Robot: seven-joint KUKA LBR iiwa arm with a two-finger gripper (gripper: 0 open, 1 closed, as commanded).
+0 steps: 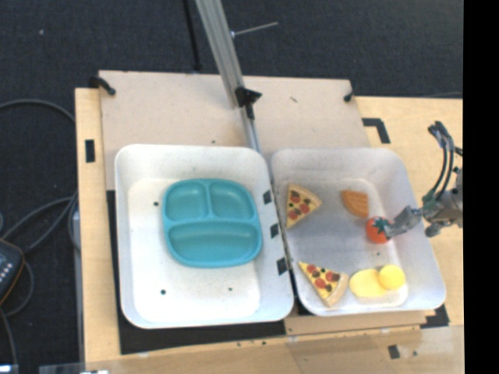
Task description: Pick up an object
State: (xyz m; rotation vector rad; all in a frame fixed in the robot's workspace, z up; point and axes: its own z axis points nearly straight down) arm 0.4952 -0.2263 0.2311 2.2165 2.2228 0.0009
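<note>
Two yellow toy pieces [378, 280] are sitting at the near edge of the right bin [413, 181], touching each other, with a pizza slice [325, 280] lying just beside them toward the divider. A second pizza slice [300, 203] is lying farther back in the same bin, close to the wall shared with the left bin [132, 178]. An orange piece [355, 202] is resting near the middle of the right bin's back half.

Reaching in over the right bin's outer wall, the gripper [395, 223] is hanging low beside a small red toy [377, 231], its grey tip appearing to touch the toy's right side. Whether the fingers are spread or closed cannot be told at this size, and nothing is showing clearly between them. The red toy is lying on the bin floor, between the orange piece and the yellow pieces.

Sitting in the left bin is a teal divided plate [211, 223], flat on the floor, its three compartments facing up.
</note>
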